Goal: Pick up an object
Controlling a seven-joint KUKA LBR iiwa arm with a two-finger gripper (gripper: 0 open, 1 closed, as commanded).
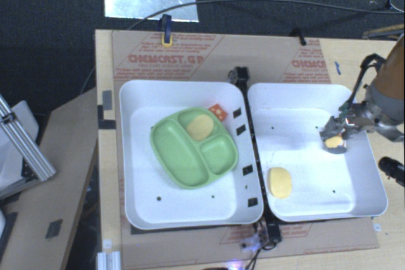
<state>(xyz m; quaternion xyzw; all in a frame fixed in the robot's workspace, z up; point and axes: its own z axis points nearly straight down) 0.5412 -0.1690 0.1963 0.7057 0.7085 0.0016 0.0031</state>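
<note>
just below the jaws (pixel 335 131) lies a small yellow piece (pixel 334 143).

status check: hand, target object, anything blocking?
Hand low in right bin, at its right side, over a small yellow piece; grasp not confirmed. Second yellow piece loose near divider. Green tray in left bin. Nothing blocking.

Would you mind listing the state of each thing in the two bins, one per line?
Green divided plate: lying flat in the left bin, slightly askew.
Pale yellow piece: resting in the plate's upper compartment.
Orange block: on the left bin floor, beside the plate's upper edge.
Yellow oval piece: lying loose on the right bin floor.
Small yellow piece: at the tip of the gripper; grip unclear.
</note>
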